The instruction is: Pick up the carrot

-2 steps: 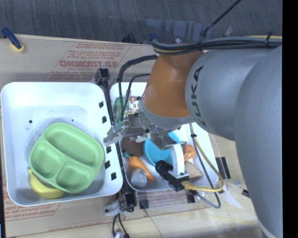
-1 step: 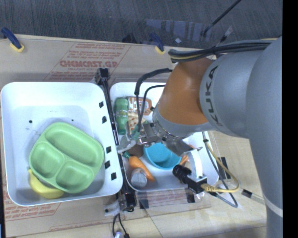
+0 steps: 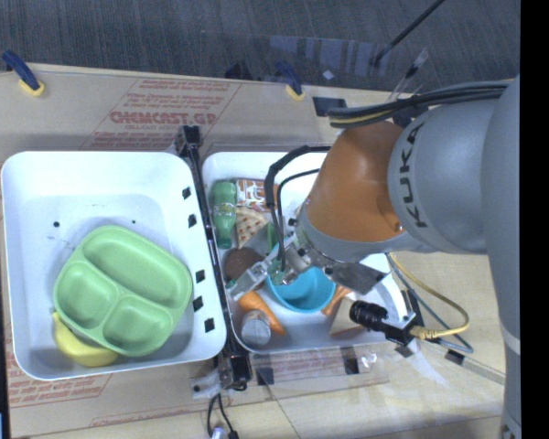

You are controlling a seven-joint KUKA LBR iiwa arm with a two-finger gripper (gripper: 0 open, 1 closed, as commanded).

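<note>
A: Where is the carrot (image 3: 259, 307) sitting right now?

B: It is lying in the right bin (image 3: 221, 167), toward the near edge, just beside a blue cup (image 3: 302, 291) and touching or nearly touching a grey round thing (image 3: 255, 331) below it. A brown item (image 3: 241, 262) is resting just above it, and green and patterned packets (image 3: 238, 210) are crowding the far end.

A: And the claw (image 3: 288, 262)?

B: It is hanging low over the middle of that bin, close to the blue cup's rim, with the orange band of the arm (image 3: 357, 190) covering most of it. I cannot tell how it is set or whether anything is in it; nothing orange is showing there.

A: What is worrying you from here?

B: The crowding. The carrot is wedged among neighbours, so I judge the claw is likely to catch the cup or the brown item instead, or nudge the carrot against the bin wall. The carrot's tapered shape may also be letting it slip out sideways.

A: Anything in the left bin (image 3: 37, 167)?

B: A green divided tray (image 3: 123, 286) is sitting over a yellow object (image 3: 78, 347), well apart from the work. The bench (image 3: 137, 108) beyond is lying bare.
</note>
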